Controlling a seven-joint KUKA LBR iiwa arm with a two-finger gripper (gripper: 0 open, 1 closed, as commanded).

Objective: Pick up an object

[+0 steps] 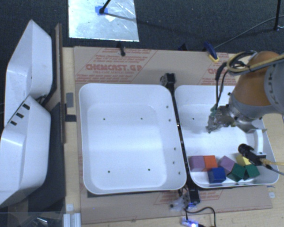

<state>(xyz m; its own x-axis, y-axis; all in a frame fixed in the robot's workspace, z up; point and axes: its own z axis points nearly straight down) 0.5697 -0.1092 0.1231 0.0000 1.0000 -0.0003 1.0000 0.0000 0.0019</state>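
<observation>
Hovering over the right bin (199, 98), the jaws (214, 123) hang well short of the blocks — I cannot tell whether they are apart. Purple block (197, 162), orange block (210, 161) and blue block (217, 174) crowd the bin's near edge — approach comes next.

You look down from above the bench (132, 60) at a slant, far enough to take in both bins (128, 183).
</observation>
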